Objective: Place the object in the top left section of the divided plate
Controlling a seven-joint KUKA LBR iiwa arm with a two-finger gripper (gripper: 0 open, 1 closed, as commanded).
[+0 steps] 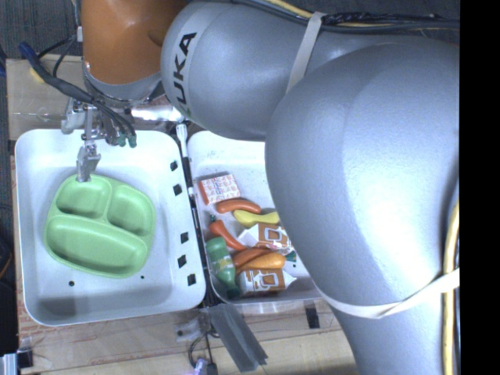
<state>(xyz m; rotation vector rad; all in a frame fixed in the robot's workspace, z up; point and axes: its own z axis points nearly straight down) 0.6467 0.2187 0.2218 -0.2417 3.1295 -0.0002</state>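
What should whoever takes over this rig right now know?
Tool: over the left bin, at the plate's top left section; open or shut can't be told, and no object is visible in it.
Plate: green, divided, in the left bin; all sections look bare.
Toy food: piled in the right bin, partly behind the arm.
Done: nothing placed yet, as far as visible.
Left: get an object into the top left section.

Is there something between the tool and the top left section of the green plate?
Nothing visible is in the way. The tool hangs at the far edge of the green divided plate, right over its top left section, which lies bare.
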